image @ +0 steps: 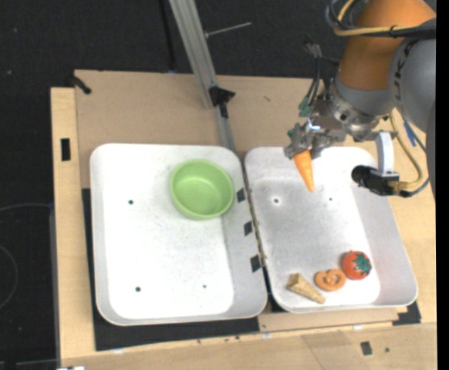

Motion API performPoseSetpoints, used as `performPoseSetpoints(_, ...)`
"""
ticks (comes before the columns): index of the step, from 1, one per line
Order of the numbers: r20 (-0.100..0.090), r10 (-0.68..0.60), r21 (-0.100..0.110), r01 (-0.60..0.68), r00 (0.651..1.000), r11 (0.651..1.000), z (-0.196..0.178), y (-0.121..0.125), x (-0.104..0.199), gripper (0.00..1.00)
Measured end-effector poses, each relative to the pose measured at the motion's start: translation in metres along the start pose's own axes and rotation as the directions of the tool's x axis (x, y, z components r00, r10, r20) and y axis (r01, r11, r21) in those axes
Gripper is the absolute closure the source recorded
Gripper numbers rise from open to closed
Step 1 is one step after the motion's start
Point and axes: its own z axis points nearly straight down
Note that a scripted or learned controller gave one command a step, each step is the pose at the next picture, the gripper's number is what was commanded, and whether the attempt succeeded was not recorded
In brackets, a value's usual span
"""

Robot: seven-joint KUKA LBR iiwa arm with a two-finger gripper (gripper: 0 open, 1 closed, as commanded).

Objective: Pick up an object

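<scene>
My gripper (305, 151) hangs over the far edge of the right bin (379, 230). An orange carrot-shaped toy (307, 171) points down from between its fingers, lifted above the bin floor. At the near end of the right bin lie a red tomato toy (356, 264), an orange pretzel-like piece (330, 279) and a tan wedge (305, 287). A green bowl (201, 189) sits in the left bin (132, 237), toward its far right corner.
A grey metal post (197, 52) slants up from behind the gap between the two bins. A black cable connector (375, 179) hangs by the right bin's far right rim. The bench (132, 106) is bare cardboard-brown around the bins.
</scene>
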Motion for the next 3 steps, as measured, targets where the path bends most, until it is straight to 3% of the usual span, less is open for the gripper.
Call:
performPoseSetpoints(2,0.000,-0.004,0.002,0.004,1.000,1.000,0.019,-0.030,0.096,1.00)
performPoseSetpoints(3,-0.003,-0.006,0.001,0.006,1.000,1.000,0.006,-0.052,0.147,1.00)
